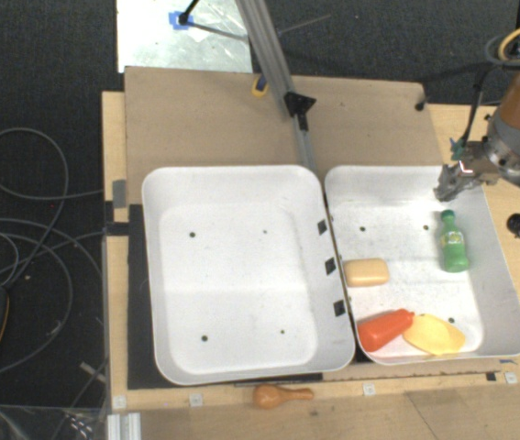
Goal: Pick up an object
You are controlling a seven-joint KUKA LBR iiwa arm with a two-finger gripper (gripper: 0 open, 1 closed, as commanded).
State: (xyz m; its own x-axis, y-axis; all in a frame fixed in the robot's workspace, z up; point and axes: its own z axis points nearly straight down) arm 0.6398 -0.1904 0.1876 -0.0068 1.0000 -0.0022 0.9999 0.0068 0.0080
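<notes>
Gripper [449, 187] hangs over the far part of the right bin [507, 282], just above the green bottle [453, 241] – nothing between its tips that I can see, and I cannot tell its state at this res. The bottle lies flat nr the right wall, cap toward the gripper. Prob light, rigid plastic, round and slick – likely to roll, so best taken across the body, not the cap. Little room on the wall side. Tan block [367, 272] sits mid-bin w/ open floor around it; the red piece [384, 328] and yellow piece [435, 335] touch at the near rim.
</notes>
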